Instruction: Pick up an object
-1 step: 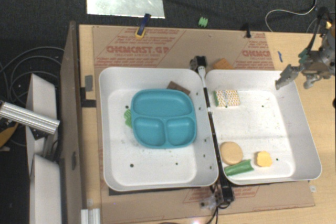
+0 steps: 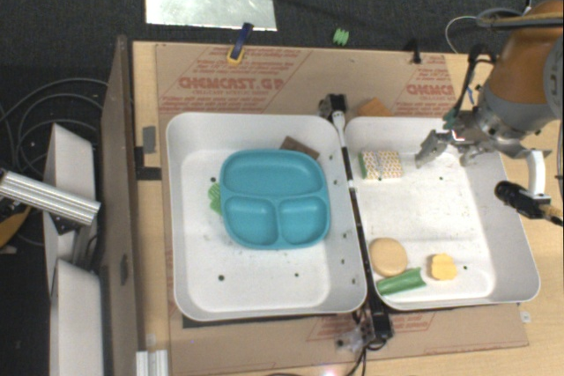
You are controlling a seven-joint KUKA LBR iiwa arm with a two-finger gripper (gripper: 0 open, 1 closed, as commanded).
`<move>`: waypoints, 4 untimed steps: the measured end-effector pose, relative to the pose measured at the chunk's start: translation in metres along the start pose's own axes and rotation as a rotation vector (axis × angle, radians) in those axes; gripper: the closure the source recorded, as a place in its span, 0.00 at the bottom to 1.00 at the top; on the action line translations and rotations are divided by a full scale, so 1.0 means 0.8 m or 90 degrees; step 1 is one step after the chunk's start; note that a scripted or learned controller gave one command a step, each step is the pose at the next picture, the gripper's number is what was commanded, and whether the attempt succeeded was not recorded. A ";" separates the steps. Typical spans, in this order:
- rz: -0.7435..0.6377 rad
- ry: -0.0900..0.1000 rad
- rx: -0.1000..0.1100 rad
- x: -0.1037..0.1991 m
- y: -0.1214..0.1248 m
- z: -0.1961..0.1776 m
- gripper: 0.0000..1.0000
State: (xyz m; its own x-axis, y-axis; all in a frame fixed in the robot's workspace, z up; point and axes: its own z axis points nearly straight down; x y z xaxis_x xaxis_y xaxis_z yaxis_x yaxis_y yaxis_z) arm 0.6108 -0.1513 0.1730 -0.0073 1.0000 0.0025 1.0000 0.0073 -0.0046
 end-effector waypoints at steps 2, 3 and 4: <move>0.000 -0.001 -0.007 0.070 0.078 0.104 0.00; 0.004 -0.003 -0.017 0.068 0.069 0.100 0.00; 0.001 -0.002 -0.011 0.069 0.079 0.101 0.00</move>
State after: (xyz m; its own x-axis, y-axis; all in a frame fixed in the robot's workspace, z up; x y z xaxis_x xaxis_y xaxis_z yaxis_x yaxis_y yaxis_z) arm 0.6730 -0.0953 0.0920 -0.0053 1.0000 -0.0011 0.9999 0.0053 0.0125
